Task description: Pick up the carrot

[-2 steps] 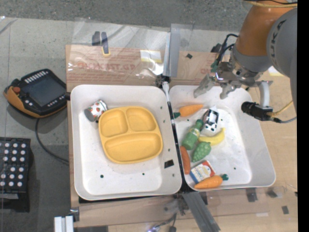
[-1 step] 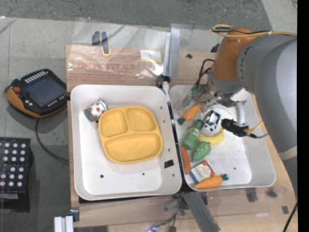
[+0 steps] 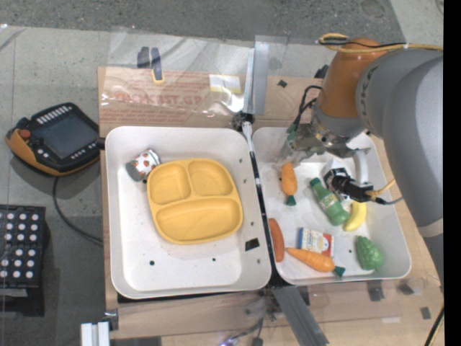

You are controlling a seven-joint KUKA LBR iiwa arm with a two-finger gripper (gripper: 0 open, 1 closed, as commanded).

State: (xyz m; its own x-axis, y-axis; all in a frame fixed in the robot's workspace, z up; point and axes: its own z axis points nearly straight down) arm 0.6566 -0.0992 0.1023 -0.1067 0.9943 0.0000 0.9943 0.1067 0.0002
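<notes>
Camera view from above has my claw [image 3: 311, 144] hanging over the far end of the right bin [image 3: 400, 254], under the orange band of the arm; I cannot tell how it is set, since the wrist and cables cover it. Just below it and slightly toward the left bin lies a carrot [image 3: 288, 179], its long axis running toward and away from the claw, green tip at the near end. A second carrot [image 3: 311, 259] lies well nearer the front rim, almost crosswise, beside a small carton [image 3: 317, 241]. The first is plainly the closer target, so I judge the next move is a short drop forward onto it, closing across its width. A green bottle [image 3: 329, 202] and banana [image 3: 355, 216] sit off to the arm's side.
</notes>
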